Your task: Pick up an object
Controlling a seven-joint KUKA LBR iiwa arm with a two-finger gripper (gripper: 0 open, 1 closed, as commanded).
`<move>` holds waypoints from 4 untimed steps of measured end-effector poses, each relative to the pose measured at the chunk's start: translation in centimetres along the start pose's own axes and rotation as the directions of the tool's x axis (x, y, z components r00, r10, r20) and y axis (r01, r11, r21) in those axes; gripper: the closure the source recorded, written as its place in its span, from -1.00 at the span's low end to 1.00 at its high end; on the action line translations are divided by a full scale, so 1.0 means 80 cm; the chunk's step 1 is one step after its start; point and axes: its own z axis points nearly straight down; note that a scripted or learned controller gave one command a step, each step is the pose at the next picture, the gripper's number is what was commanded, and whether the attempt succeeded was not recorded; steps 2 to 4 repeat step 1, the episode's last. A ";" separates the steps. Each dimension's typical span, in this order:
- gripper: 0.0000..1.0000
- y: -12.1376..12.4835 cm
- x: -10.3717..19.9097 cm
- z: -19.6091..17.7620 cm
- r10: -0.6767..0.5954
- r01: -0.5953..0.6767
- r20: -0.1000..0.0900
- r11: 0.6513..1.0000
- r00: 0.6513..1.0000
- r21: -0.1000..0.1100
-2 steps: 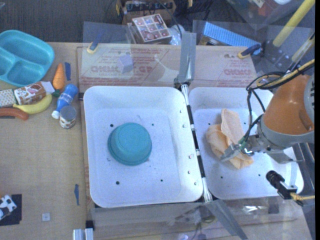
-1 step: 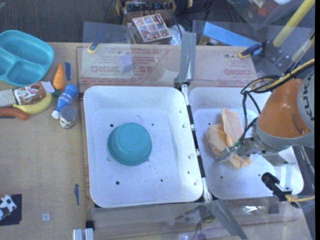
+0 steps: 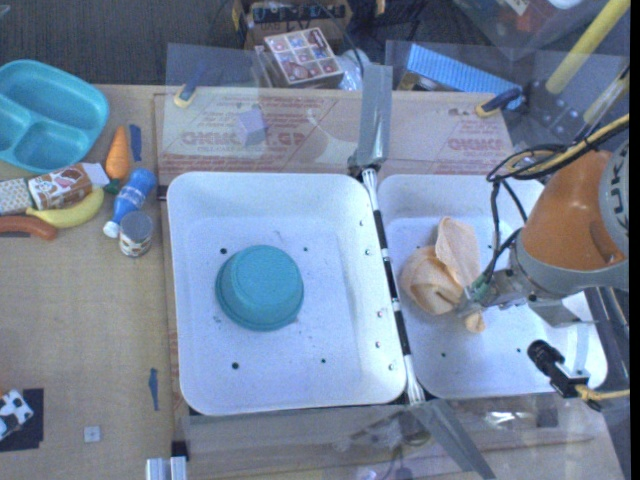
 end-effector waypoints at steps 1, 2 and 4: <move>1.00 0.091 0.079 -0.132 0.027 -0.027 -0.008 1.000 1.000 0.017; 1.00 0.091 0.079 -0.132 0.027 -0.027 -0.008 1.000 1.000 0.017; 1.00 0.091 0.079 -0.132 0.027 -0.027 -0.008 1.000 1.000 0.017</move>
